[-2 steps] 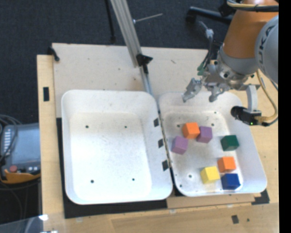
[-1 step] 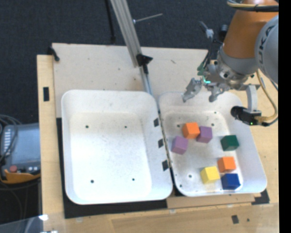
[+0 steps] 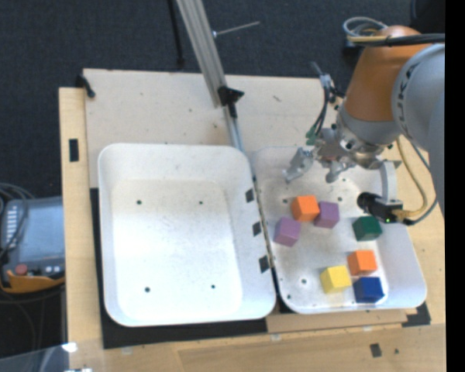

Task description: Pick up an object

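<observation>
**Gripper poised over the far end of the right bin, blocks below it**

Nearest in the right shallow white bin [image 3: 407, 297] sit a blue cube [image 3: 368, 289] and a yellow cube [image 3: 335, 278], with an orange cube [image 3: 363, 262] just beyond the blue one. Farther in lie a dark green cube [image 3: 366, 228], a purple cube [image 3: 287, 231], a second purple cube [image 3: 327, 215] and a second orange cube [image 3: 304, 208] beside it. Beyond these, the two-finger gripper [image 3: 316, 169] hangs over the bin's far end; its fingers look spread apart with nothing between them, though the view is blurry there. The left shallow white bin [image 3: 112, 161] lies alongside.
</observation>
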Motion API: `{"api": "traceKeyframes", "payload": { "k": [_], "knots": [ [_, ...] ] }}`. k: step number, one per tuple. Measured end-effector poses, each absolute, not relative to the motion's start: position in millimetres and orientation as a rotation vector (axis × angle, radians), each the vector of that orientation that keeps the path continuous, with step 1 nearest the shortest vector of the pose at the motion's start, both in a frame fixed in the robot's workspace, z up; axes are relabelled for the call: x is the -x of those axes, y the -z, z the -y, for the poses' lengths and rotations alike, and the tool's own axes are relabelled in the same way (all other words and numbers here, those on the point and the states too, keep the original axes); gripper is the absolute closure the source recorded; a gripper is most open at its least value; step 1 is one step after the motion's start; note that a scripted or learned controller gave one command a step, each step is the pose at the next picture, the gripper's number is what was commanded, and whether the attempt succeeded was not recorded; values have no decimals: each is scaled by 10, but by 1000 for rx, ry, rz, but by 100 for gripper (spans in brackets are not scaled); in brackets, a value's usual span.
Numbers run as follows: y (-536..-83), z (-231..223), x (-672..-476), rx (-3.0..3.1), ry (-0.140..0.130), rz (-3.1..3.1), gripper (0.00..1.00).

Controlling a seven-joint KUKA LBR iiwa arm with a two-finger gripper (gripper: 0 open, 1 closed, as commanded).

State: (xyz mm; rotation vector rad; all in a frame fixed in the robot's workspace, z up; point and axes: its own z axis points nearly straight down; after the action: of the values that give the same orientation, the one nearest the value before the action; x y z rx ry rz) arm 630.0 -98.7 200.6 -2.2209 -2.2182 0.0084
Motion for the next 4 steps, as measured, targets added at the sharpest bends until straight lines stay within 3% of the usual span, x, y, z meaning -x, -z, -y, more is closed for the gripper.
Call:
{"api": "traceKeyframes", "payload": {
  "k": [2,3,4],
  "knots": [
    [-950,1102,-6303,2226,-4,2218,0],
    [-1086,1104,-6319,2236,6,2213,100],
    [-1538,1103,-6286,2236,6,2214,100]
  ]
}}
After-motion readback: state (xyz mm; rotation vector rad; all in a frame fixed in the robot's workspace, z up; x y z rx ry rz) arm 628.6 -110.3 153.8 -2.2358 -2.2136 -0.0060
